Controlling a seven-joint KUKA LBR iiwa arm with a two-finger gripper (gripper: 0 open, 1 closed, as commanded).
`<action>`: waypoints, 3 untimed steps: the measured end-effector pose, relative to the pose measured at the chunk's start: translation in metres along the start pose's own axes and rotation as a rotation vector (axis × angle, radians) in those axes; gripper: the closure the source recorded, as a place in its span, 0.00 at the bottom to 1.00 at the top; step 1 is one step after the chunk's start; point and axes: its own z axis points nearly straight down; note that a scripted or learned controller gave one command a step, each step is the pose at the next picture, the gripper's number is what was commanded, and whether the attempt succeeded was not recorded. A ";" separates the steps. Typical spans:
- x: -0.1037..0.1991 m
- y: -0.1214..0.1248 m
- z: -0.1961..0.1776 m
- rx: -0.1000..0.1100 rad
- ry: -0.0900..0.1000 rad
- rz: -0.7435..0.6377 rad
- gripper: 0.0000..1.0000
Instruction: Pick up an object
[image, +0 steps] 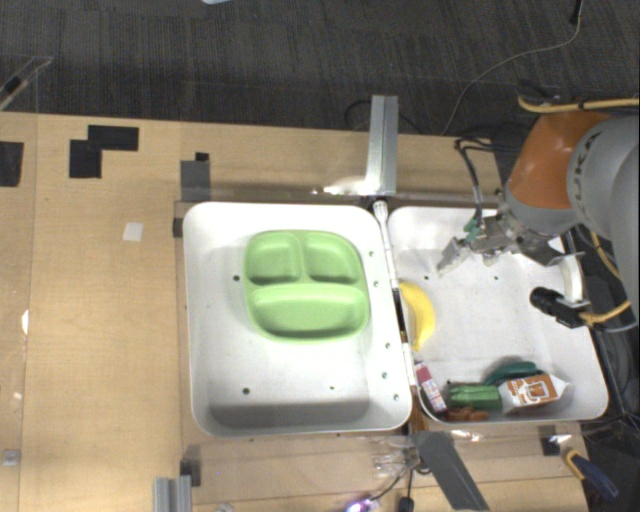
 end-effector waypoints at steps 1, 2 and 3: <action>0.038 -0.022 0.015 -0.006 -0.002 -0.036 0.00; 0.053 -0.078 0.013 -0.013 -0.005 -0.241 0.00; 0.053 -0.018 -0.081 -0.001 0.001 -0.330 0.00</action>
